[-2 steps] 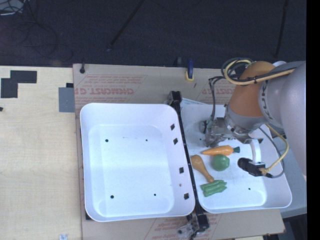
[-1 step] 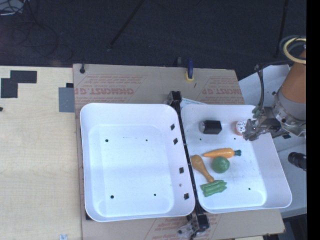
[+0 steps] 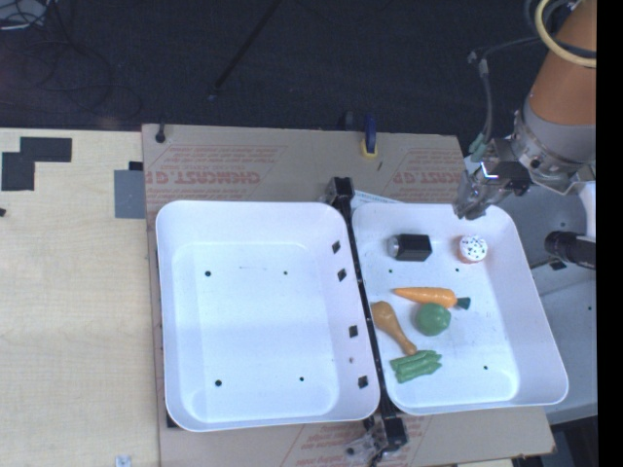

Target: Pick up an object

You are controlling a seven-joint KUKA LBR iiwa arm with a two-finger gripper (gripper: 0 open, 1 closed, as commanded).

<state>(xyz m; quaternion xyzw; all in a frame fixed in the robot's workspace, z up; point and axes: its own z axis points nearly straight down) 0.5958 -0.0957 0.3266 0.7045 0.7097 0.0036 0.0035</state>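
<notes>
Tool [image 3: 474, 202] above right bin [image 3: 531, 290] holding carrot [image 3: 425, 297], ball [image 3: 473, 249].

You have two white bins: the left bin [image 3: 253, 397] and the right bin [image 3: 526, 358]. In the right one you see a black block [image 3: 413, 247], a white ball [image 3: 473, 249] with dark dots, an orange carrot [image 3: 424, 296] with a dark green tip, a green ball [image 3: 433, 319], a tan gourd shape [image 3: 391, 324] and a green pod [image 3: 416, 365]. The surface [image 3: 68, 339] is pale wood with dark patches.
</notes>
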